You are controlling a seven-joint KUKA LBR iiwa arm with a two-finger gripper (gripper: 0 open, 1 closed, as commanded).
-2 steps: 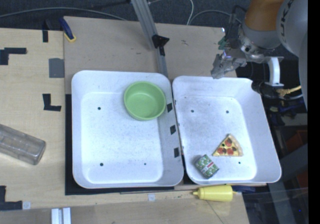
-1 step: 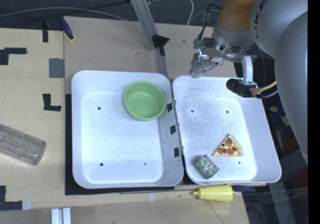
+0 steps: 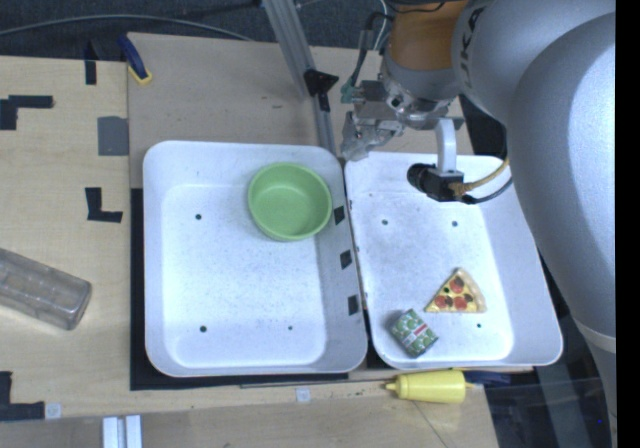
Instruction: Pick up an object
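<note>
Seen from above at a slant, two shallow white plastic bins sit side by side: the left bin [image 3: 175, 331] holds a round light-green plastic bowl [image 3: 290, 200] near its far right corner, while the right bin [image 3: 520, 321] holds a toy pizza slice [image 3: 457, 293] and a small green printed packet [image 3: 413, 332] close together near its front edge, each lying apart from the walls, probably so a grasp can reach them. The grey arm's two-finger gripper [image 3: 362, 139] hangs over the far end of the divide between bins, well apart from every object; I cannot tell its opening, and nothing shows in its grip.
</note>
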